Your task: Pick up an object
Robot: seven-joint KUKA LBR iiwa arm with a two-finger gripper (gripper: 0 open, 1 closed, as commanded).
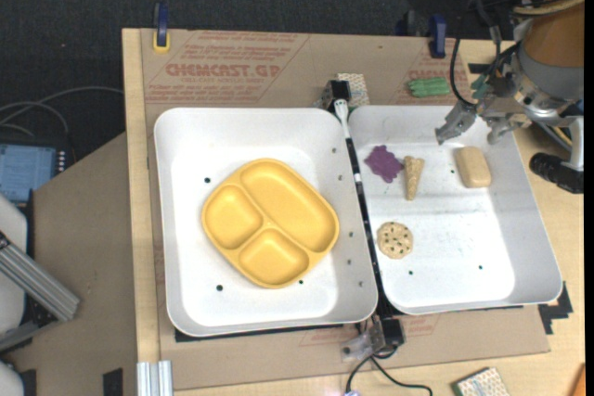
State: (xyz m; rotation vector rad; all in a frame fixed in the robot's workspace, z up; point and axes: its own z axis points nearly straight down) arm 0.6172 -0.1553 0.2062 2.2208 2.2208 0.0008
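Observation:
The right bin (492,264) holds a purple piece (382,161), a tan cone (412,175), a round cookie (394,239) and a beige bread-like block (472,168). My gripper (473,127) hangs over the bin's far right part, just above and behind the beige block. Its two fingers stand apart, one at the left and one at the right, with nothing between them. The arm with its orange band (557,37) comes in from the upper right.
The left bin (186,153) bears a yellow three-section plate (268,222). A green object (428,87) lies on the cardboard behind the right bin. Blue clamps (161,28) pin the cardboard's far edge. Cables run near the arm at the right.

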